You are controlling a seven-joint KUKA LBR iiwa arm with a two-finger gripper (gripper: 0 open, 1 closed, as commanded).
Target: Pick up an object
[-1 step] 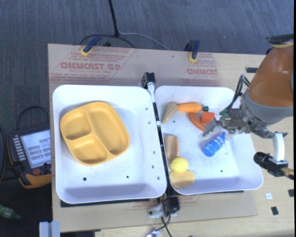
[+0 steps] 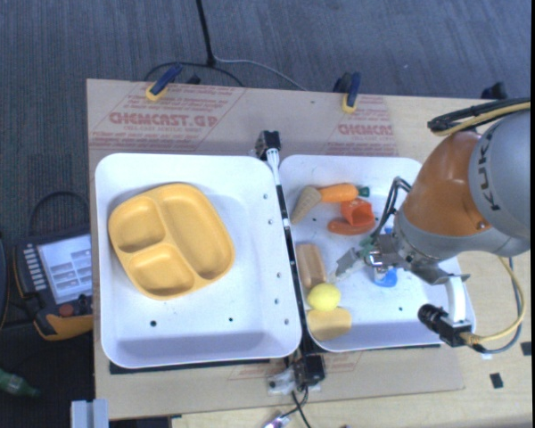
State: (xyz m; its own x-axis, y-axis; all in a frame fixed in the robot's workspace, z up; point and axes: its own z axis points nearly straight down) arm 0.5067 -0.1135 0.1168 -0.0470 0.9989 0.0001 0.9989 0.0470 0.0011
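The pincer [image 2: 361,259] hangs low in the right shallow white bin [image 2: 401,163], just beside a small blue plastic piece [image 2: 386,278]; whether it is apart or together, I cannot tell. The round yellow toy ball [image 2: 323,296], left of that blue piece, looks light, smooth and likely to roll, so 1 grip across its middle seems safest.

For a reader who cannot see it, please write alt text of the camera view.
A grey and orange robot arm reaches from the right over the right white bin, which holds a carrot, a yellow ball and other small toy foods. The left white bin holds a yellow divided plate.
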